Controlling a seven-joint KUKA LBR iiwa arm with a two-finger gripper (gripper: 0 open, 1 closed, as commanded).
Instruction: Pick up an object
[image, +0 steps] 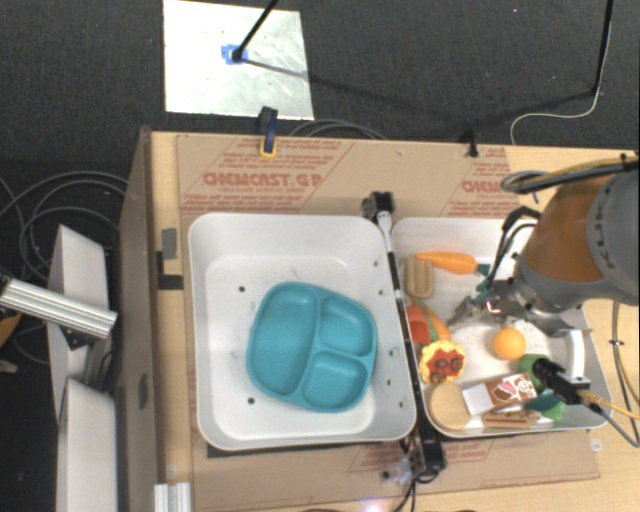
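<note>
My gripper (478, 303) hangs low over the middle of the right bin (455, 236), with the grey and orange arm reaching in from the right. An orange carrot (447, 262) lies just behind it, and an orange ball (509, 343) sits just in front and to its right. A red and orange piece (422, 325) lies by the bin's left wall, with a yellow and red toy (442, 361) in front of it. Nothing shows between the gripper and these things.
The left bin (225, 250) holds a teal divided plate (311, 345). At the right bin's front lie a tan disc (450, 404), a small printed box (505, 391) and a green piece (548, 404). A tan block (419, 281) sits under the carrot.
</note>
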